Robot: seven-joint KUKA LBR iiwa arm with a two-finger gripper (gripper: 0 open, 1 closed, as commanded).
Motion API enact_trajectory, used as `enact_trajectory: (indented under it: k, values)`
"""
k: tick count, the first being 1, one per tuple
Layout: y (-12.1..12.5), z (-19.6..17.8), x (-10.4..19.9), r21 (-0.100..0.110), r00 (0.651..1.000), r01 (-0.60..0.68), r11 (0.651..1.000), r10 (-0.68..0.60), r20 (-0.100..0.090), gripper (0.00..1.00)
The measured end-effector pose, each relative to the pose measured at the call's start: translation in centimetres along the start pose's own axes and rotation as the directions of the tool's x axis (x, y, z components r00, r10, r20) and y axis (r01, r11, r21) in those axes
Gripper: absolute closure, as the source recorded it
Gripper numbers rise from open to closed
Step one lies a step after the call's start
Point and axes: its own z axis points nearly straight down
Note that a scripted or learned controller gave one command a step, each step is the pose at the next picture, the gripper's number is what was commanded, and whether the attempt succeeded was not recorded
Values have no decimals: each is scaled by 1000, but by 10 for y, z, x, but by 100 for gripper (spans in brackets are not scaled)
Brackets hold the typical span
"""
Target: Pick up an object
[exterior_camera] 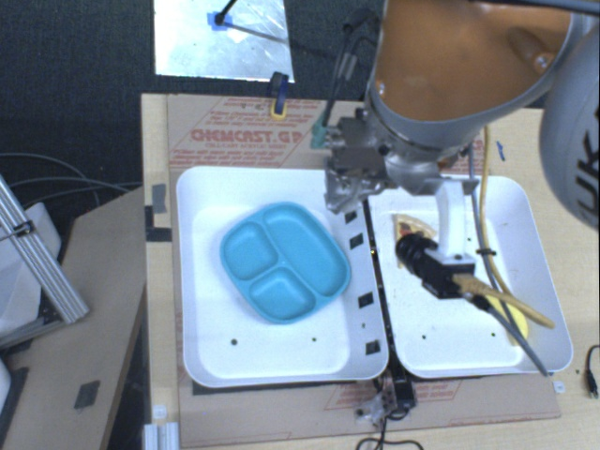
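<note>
A light blue divided plate (283, 262) lies flat in the left white bin (211, 345), a little left of the divider. A small tan and brown wedge-shaped object (409, 225) lies in the right white bin (534, 242) near its upper left, partly hidden by the robot's own hardware. My gripper (341, 193) hangs over the far end of the divider between the two bins, just above the plate's upper right corner. It is apart from the plate, and nothing shows in its grasp.
The grey arm with its broad orange band (459, 45) covers the upper right and overhangs the back of the right bin. The bins rest on a cardboard sheet (244, 129). An aluminium frame (37, 270) stands at the left, off the bench.
</note>
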Motion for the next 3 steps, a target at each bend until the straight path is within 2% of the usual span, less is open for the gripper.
enact_trajectory:
  k: [1, 2, 3]
  values:
    - [0, -55, -29, -4, 1000, -7, 1000, 7, -1, 100]
    - [-1, 24, -34, 9, 1000, -7, 1000, 7, 3, 100]
    - [1, 8, -33, -2, 1000, -2, 1000, 2, 0, 100]
